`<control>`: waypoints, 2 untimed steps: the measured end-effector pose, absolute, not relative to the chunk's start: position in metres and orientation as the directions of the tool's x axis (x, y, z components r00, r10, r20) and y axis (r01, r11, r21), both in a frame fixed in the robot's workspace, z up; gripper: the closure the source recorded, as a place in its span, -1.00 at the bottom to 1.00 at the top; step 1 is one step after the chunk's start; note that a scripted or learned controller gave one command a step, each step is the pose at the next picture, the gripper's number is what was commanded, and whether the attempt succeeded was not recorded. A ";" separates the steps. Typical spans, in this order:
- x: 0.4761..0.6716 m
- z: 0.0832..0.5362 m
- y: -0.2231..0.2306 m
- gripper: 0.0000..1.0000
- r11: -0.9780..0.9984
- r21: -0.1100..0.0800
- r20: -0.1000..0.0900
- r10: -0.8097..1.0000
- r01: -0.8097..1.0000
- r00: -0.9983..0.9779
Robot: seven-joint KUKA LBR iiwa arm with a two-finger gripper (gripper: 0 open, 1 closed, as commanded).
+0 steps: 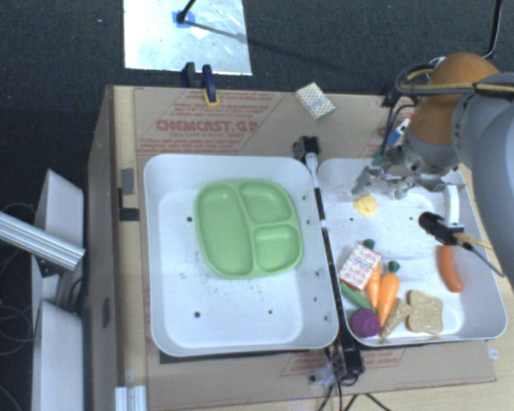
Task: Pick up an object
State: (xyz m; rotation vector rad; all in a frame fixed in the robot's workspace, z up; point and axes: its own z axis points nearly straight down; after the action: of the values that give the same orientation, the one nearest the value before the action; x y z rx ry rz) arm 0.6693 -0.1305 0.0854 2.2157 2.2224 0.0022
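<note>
Here I see my arm (484,110) reaching in over the right bin (480,315), with the tool (384,180) low at that bin's far left corner; I cannot tell how it is set. Just beside it, toward me, lies a small yellow piece (366,205) on the bin floor. Further forward sit a red-and-white box (360,266), two carrots (382,286), a purple piece (365,322), a toast slice (425,312) and a sausage (449,268). The left bin (176,315) holds a green tray (248,228). Both bins rest on the worktop (206,122).
</note>
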 end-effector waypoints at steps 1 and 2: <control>0.669 0.085 -0.134 -1.00 0.003 0.004 -0.002 1.000 1.000 -0.003; 0.669 0.086 -0.137 -1.00 0.003 0.004 -0.002 1.000 1.000 -0.003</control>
State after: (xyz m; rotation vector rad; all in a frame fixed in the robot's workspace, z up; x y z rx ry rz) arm 0.6693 -0.1374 0.0855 2.2159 2.2215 0.0021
